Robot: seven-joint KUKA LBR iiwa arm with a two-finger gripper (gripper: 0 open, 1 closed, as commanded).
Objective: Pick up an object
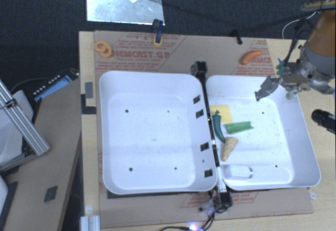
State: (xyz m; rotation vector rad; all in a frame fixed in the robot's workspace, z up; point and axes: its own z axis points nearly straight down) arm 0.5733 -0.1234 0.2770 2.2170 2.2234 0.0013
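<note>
Tool (269,88) hovers above right bin (294,135), upper part; grip state unclear, cannot tell.

Green pepper-like object (237,127) lies near bin's left wall, beside yellow piece (221,113). Probably light, smooth plastic, slippery. Grasp across narrow middle.

Arm (320,51) cut off at right edge, pincer (273,87) blurred, perhaps holding nothing

Two white bins (152,80), one arm (320,41)

Fixed overhead camera, slanted down (both bins (152,135) visible)
</note>
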